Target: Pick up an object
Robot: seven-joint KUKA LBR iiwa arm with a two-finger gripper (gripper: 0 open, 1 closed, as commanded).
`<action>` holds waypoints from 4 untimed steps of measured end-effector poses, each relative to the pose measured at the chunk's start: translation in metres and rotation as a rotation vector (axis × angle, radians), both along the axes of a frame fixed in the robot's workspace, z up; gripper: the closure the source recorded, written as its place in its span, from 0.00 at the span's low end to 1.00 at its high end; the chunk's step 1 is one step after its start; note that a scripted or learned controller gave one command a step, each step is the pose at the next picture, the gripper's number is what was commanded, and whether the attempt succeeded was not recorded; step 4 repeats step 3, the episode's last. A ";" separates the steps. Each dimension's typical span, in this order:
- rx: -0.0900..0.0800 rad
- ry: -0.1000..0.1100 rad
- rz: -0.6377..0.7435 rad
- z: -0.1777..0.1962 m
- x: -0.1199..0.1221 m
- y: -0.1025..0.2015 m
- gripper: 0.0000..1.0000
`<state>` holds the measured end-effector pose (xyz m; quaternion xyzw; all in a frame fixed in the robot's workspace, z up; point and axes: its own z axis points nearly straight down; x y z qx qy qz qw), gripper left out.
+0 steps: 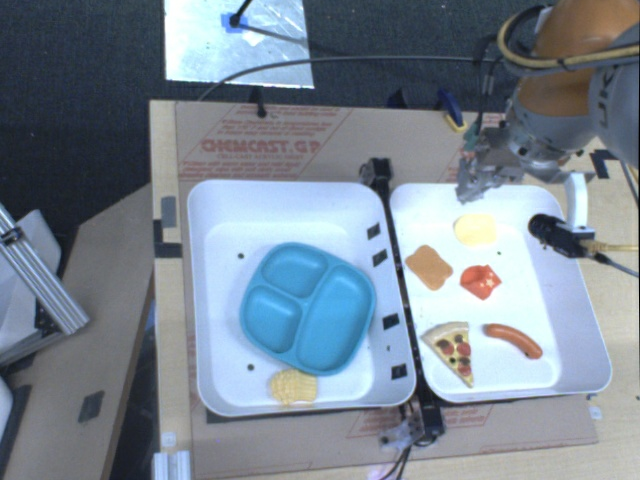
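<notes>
The right bin (585, 308) holds a pale yellow round piece (475, 230), a tan toast slice (429, 266), a red piece (481, 281), a pizza slice (452, 348) and a sausage (514, 340). My gripper (483, 184) hangs over the bin's far edge, just above and behind the yellow piece, apart from it. Nothing shows between its tips.
The left bin (215, 268) carries a blue divided plate (308, 308) and a yellow corn piece (293, 386) near its front wall. A black fitting (553, 230) with a cable sits at the right bin's far right. A shiny sheet (238, 28) lies beyond the bench.
</notes>
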<state>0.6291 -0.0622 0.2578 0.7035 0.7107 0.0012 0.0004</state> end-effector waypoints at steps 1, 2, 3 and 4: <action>0.000 -0.001 0.000 0.000 0.014 0.057 1.00; 0.000 0.000 0.000 -0.009 0.021 0.101 1.00; 0.000 0.000 0.000 -0.019 0.023 0.163 1.00; 0.000 0.000 0.000 -0.019 0.023 0.163 1.00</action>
